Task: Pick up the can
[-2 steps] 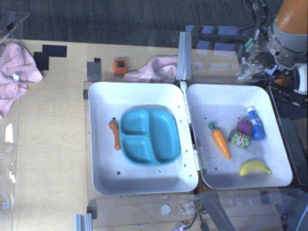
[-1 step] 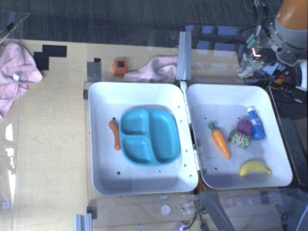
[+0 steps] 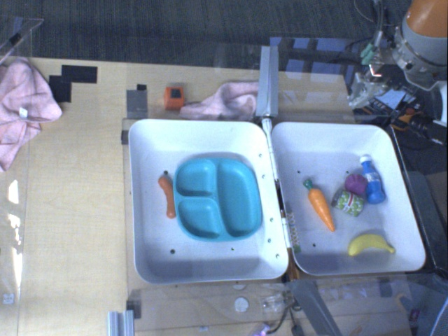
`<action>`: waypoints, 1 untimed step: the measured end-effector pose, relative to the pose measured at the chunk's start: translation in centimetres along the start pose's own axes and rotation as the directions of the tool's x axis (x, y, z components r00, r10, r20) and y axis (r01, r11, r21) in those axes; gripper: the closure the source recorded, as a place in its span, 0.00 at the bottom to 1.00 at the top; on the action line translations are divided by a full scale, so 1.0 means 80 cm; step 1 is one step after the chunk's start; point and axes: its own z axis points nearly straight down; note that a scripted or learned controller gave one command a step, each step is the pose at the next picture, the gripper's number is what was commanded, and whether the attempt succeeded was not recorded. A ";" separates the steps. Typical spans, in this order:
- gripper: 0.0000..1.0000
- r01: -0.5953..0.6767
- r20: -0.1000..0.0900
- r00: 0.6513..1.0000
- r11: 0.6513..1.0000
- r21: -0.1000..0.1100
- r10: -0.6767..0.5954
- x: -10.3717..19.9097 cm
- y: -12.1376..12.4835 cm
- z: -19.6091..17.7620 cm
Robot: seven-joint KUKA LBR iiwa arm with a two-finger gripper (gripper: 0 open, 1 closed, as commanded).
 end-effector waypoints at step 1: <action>1.00 0.006 0.001 1.000 1.000 -0.008 -0.006 0.001 0.003 -0.015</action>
